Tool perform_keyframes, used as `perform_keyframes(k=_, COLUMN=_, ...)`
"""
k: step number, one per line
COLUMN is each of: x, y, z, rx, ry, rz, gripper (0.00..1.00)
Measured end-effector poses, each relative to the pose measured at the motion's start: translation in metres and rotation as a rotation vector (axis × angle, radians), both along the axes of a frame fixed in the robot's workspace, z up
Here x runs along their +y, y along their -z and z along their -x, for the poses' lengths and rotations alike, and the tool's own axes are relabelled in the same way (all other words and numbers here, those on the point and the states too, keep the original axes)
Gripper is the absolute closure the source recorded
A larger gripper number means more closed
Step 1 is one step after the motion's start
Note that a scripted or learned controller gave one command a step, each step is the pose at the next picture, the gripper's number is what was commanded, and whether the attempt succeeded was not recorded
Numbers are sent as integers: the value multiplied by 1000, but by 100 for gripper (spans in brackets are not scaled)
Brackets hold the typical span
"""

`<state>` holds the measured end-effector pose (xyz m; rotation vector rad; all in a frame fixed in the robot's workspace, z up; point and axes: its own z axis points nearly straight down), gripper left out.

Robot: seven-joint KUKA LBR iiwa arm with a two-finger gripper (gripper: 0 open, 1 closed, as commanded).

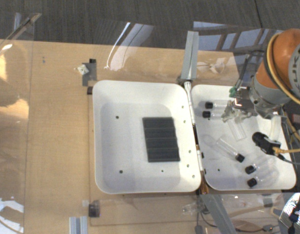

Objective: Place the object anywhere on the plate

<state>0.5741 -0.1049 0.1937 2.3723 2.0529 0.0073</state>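
Lying nearest the camera in the right bin (286, 182), two clear tubes with black caps (251, 175) sit below the fingers (236, 115), and another capped tube (230, 149) lies slantwise just beneath them. Left of the fingers, two more capped tubes (212, 109) rest near the bin's far left corner. Whether the fingers are released or clenched cannot be told, as the wrist hides them. Well to their left, in the left bin (106, 130), lies the dark ribbed plate (161, 139). Beyond both stretches the wooden counter (52, 91).
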Motion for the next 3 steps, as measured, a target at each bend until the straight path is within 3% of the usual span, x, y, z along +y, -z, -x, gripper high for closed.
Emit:
perform_keyframes(k=1, x=76, y=9, z=16, rx=4, ry=123, rz=-2, gripper=100)
perform_keyframes(k=2, x=146, y=-90, z=-43, rx=2, ry=230, rz=-2, gripper=100)
perform_keyframes(k=3, x=183, y=10, z=8, rx=6, ry=456, rz=-3, gripper=100)
